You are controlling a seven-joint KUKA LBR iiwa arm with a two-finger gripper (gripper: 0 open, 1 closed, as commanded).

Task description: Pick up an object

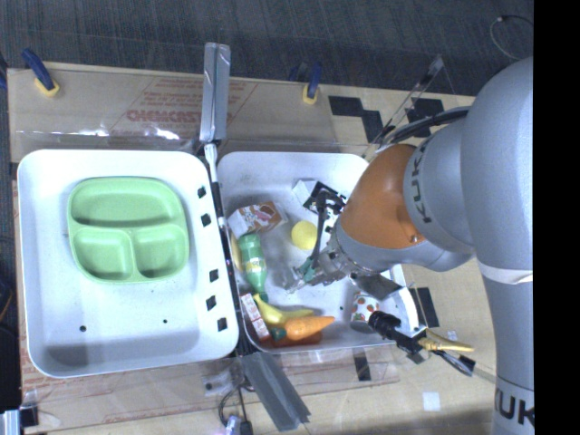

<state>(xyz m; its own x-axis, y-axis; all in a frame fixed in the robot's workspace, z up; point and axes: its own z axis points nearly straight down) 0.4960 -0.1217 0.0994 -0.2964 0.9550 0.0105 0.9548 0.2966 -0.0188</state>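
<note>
Two white bins on the tabletop, my fingers (304,275) low in the right bin (272,166), their grip I cannot tell, yellow ball (304,235) at twelve o'clock, carrot (306,327) at six.

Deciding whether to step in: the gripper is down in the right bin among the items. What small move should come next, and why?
Probably a short lift straight up to test the grasp. The gripper sits low in the right bin, beside the green bottle and below the yellow ball. Whether anything sits between its fingers cannot be told, and the banana and carrot lie close by.
</note>
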